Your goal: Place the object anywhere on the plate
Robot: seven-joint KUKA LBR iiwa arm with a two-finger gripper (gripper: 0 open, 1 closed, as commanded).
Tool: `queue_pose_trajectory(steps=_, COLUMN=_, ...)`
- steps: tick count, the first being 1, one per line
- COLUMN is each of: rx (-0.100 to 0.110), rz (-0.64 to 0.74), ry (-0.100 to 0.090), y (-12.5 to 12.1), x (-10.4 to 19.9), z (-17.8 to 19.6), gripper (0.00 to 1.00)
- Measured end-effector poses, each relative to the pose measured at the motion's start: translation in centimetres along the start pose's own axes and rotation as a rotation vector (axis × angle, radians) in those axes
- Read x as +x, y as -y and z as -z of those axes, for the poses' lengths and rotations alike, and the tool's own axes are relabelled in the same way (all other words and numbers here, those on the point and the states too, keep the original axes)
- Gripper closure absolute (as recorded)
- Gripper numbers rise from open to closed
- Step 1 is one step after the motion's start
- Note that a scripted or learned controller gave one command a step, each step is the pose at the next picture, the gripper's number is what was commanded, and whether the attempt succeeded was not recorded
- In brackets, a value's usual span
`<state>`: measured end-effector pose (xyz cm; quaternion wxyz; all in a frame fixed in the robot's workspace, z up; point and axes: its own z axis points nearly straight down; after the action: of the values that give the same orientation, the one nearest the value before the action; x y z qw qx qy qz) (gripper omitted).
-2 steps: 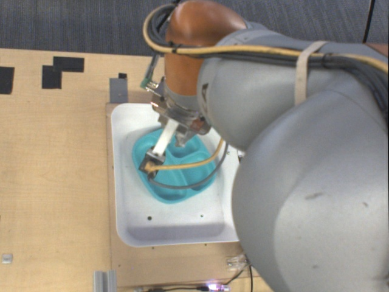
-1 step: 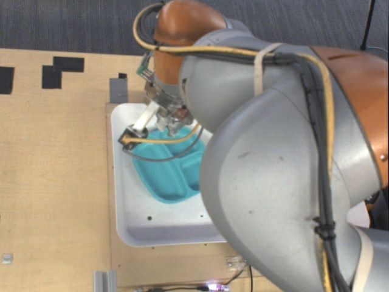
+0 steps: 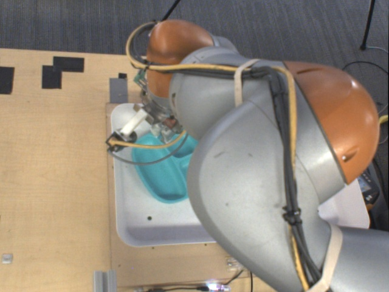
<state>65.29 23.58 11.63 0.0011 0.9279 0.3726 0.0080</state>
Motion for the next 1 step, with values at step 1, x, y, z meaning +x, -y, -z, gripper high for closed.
queue_pose_trajectory(steps=1, rx=-0.003, rz=-0.184, ry=-0.008, y=-0.08, x=0.26, z=-0.29, gripper=1.0)
